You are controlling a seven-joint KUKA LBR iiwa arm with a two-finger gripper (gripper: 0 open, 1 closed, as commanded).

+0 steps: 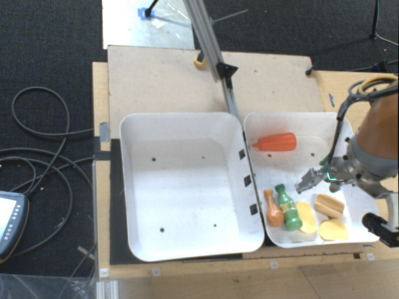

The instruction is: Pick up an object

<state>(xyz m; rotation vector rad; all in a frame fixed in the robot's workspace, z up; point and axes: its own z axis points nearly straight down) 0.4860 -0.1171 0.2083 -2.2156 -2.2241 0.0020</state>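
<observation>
The right bin (293, 122) holds several small objects. An orange carrot-shaped piece (274, 142) lies near its far left side. Along the near side sit a small orange piece (272, 210), a green bottle (287, 208), a yellow piece (306, 218), a tan bread-like block (328, 205) and a yellow disc (333, 230). My gripper (310, 180) hangs over the middle right of this bin, just above and behind the yellow piece and the tan block. I see nothing held in it.
The left bin (181, 185) stands beside the right one, with a dividing rim between them. A grey pole (209, 36) slants across the bench's back. Cables and a pendant lie on the floor at the left.
</observation>
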